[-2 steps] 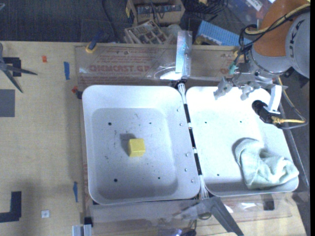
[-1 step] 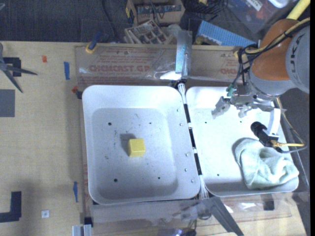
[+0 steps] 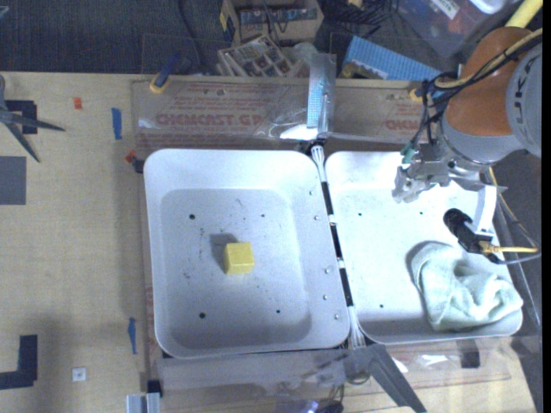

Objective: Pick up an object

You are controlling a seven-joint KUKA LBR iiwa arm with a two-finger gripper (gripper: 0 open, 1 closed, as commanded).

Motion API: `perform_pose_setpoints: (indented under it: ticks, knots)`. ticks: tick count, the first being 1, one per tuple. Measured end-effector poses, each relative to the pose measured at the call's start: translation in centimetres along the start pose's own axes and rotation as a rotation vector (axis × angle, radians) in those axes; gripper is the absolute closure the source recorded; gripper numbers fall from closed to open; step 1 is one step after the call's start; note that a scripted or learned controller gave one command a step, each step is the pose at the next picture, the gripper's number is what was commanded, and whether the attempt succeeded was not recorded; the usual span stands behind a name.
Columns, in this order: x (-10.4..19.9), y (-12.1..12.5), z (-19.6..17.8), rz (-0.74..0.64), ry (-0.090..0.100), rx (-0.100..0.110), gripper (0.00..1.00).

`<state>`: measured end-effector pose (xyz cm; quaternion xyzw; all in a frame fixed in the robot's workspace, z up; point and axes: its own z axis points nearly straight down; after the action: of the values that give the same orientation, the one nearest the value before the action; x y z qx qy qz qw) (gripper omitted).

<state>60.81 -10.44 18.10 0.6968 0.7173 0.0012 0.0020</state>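
Gripper (image 3: 410,181) of the grey arm (image 3: 516,110) hangs over the far part of the right bin (image 3: 379,256), close to that bin's back wall and toward its right side. Whether it is open or closed cannot be told from this slanted camera view. The orange band (image 3: 486,54) shows above the wrist, at the upper right.

A crumpled pale cloth (image 3: 465,295) lies in the near right corner of the right bin. It is bunched against the walls there and sits apart from the gripper, nearer the camera.

In the left bin (image 3: 172,188) a small yellow block (image 3: 239,258) rests near the middle of the floor. It is well apart from the gripper, on the other side of the rims where the two bins meet. A few dark specks dot the white floor around it.

Both bins sit on a light wooden bench (image 3: 69,231), and a flattened cardboard sheet (image 3: 224,114) with red lettering lies just behind them.
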Motion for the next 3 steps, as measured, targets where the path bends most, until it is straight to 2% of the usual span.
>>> perform_pose_setpoints:
  ticks: [1,2,3]
  knots:
    - [0.3,-1.1,6.7,-0.165,0.002,0.006,1.00]
    - [-3.0,-8.4,5.1,-0.195,0.002,0.004,1.00]
    - [-10.2,-9.4,-3.5,-0.107,0.000,0.002,1.00]
